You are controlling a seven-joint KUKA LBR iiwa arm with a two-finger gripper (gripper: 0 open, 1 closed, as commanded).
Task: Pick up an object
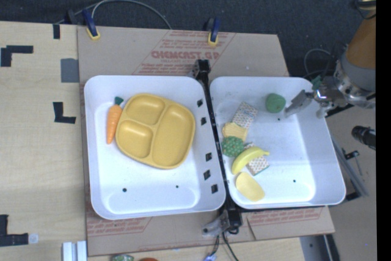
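The gripper (pixel 295 105) hangs over the right bin (pixel 317 150) near its far right corner; whether it is clenched or released cannot be told, and nothing shows in its grasp. Just beside it, toward the bins' divider, lies a green ball (pixel 275 102). Farther that way and nearer the camera sit a checkered cracker (pixel 245 113), a green broccoli piece (pixel 233 146), a yellow banana (pixel 247 158) and a yellow slice (pixel 250 187). Well apart, in the left bin (pixel 146 192), rest a yellow divided plate (pixel 155 130) and a carrot (pixel 113 122).
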